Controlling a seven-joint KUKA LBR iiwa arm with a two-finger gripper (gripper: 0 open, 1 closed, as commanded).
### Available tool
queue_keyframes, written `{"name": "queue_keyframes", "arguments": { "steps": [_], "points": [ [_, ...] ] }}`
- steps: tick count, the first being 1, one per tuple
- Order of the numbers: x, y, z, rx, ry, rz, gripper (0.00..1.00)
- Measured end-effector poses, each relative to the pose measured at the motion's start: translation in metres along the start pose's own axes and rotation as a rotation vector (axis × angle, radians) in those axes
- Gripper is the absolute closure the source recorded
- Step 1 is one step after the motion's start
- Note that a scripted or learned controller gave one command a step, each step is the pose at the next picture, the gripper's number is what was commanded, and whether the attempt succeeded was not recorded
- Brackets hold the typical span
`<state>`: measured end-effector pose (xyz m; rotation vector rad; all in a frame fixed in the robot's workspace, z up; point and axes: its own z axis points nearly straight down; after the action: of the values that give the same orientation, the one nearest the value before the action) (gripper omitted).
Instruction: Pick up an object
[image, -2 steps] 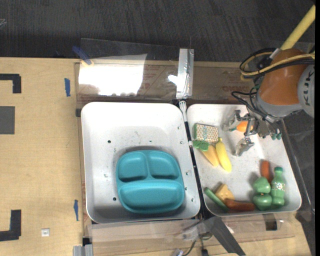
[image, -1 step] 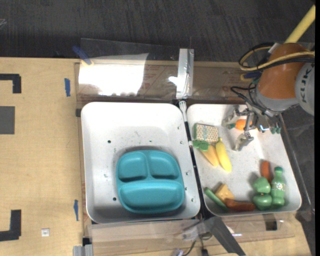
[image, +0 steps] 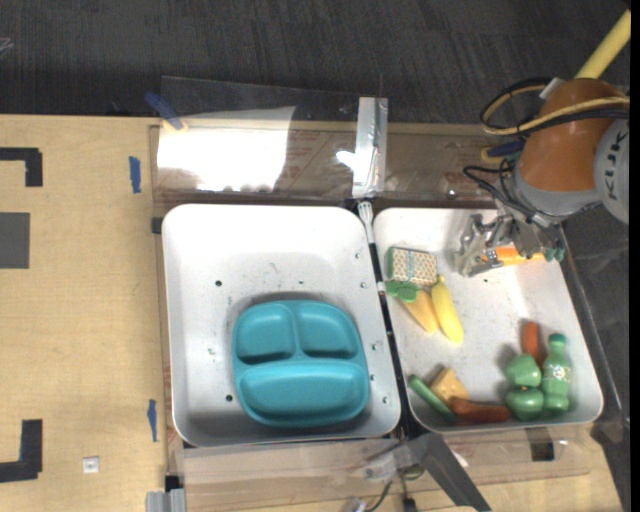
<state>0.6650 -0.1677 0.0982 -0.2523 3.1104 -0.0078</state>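
Arm (image: 575, 150) reaches in from the right. Gripper (image: 480, 248) is low over the back of the right bin (image: 585, 330), near the bin's rear wall. Can't tell how the hand is set; the metal there is a blur, and there's nothing I can make out in it. A small orange piece (image: 508, 256), maybe a carrot, sits just beside it.

Right bin contents: patterned box (image: 414, 265) and yellow corn (image: 440, 310) by the left wall; green bottle (image: 557, 372) and green pepper (image: 522, 372) front right; red sausage (image: 480, 408) along the front.

Left bin (image: 190, 300) holds a teal divided tray (image: 298, 362), front centre.
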Motion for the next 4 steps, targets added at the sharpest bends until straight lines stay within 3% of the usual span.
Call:
{"name": "queue_keyframes", "arguments": {
  "steps": [1, 2, 3, 4],
  "points": [
    [-0.008, -0.011, -0.180, -0.002, 0.004, 0.098, 1.00],
    [-0.014, 0.029, -0.202, -0.006, 0.012, 0.119, 1.00],
    [-0.016, 0.029, -0.209, -0.006, 0.008, 0.120, 1.00],
    [-0.005, 0.066, -0.171, -0.009, 0.021, 0.012, 1.00]
  ]
}}
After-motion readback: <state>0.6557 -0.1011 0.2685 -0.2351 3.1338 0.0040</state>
